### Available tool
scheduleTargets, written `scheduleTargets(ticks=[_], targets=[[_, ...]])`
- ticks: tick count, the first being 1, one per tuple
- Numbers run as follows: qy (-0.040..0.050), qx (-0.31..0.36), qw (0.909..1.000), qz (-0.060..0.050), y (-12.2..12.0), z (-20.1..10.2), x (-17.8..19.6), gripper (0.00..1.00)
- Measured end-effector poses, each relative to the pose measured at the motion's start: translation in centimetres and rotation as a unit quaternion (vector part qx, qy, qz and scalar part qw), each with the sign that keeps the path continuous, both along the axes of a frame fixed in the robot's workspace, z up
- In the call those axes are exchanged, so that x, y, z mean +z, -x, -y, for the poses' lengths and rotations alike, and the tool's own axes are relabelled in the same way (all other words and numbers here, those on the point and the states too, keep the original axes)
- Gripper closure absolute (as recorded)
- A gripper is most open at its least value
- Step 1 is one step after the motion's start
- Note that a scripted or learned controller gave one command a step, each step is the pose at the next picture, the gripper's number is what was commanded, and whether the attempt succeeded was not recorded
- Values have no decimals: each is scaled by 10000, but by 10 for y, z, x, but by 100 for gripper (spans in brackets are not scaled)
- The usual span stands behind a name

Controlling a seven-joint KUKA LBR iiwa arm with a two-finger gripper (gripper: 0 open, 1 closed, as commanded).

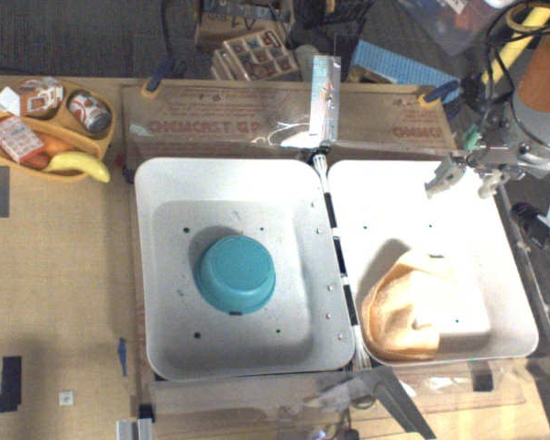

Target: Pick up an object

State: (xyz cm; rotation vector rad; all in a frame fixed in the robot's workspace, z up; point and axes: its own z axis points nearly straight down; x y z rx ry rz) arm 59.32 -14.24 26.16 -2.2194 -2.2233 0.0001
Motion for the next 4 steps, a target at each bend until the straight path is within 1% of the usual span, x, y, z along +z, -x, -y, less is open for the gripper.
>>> scheduleTargets(ticks=[1, 2, 3, 4], targets=[[2, -50, 10000, 3, 9, -50, -122, 0], [-3, 407, 9992, 40, 31, -39, -173, 0], [-1, 393, 9992, 35, 107, -37, -173, 0], [11, 656, 9978, 53, 43, -47, -173, 0]])
